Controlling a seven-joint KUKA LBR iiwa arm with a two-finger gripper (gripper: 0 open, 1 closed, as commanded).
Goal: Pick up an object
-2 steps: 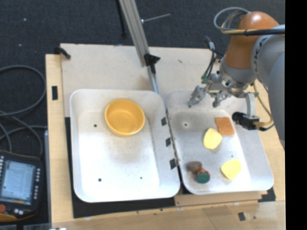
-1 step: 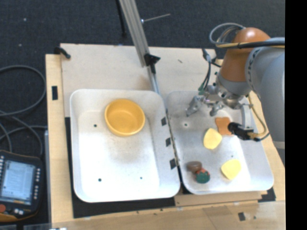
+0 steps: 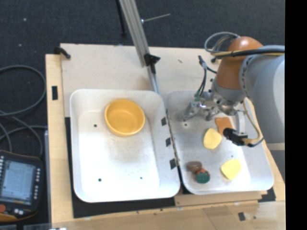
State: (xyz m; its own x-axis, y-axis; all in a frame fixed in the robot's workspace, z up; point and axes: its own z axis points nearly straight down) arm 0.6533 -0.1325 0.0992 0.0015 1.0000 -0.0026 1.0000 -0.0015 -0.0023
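Camera view: gripper (image 3: 211, 107) low over right bin (image 3: 256, 183), grip state unclear. Approach step. Next: descend on yellow block (image 3: 212, 139), close.

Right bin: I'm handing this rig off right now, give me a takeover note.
Gripper: low over the top end of the right bin; nothing seen between its fingers.
Right bin holds: orange block under the wrist, two yellow pieces, brown piece touching a green and red one.
Left bin: yellow bowl.
Done: no pick visible.
Left: grasp and lift one object.
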